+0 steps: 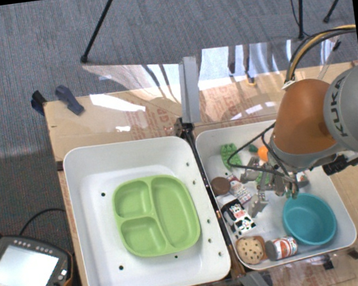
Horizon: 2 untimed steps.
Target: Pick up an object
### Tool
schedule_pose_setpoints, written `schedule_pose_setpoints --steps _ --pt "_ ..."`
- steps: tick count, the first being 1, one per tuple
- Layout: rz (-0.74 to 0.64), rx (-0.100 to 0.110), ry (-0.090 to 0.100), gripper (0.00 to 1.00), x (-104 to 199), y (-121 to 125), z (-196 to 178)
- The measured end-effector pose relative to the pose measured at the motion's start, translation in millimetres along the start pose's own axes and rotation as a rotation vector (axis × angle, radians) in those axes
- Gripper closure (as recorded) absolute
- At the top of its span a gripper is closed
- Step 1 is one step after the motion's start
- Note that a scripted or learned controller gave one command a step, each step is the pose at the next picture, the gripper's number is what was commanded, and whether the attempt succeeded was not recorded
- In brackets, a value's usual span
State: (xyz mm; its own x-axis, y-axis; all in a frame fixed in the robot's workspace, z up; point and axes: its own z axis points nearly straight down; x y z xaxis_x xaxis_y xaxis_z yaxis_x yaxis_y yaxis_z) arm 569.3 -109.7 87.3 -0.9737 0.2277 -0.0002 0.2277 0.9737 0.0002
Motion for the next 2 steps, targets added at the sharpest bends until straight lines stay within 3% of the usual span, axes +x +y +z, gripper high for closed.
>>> schedule_pose_setpoints --steps 1,2 --pt "-0.004 0.000 -0.002 1.00 -1.2 1.1 -10.2" --pt "0.251 0.000 -0.002 1.00 -48.0 15.0 -0.9"
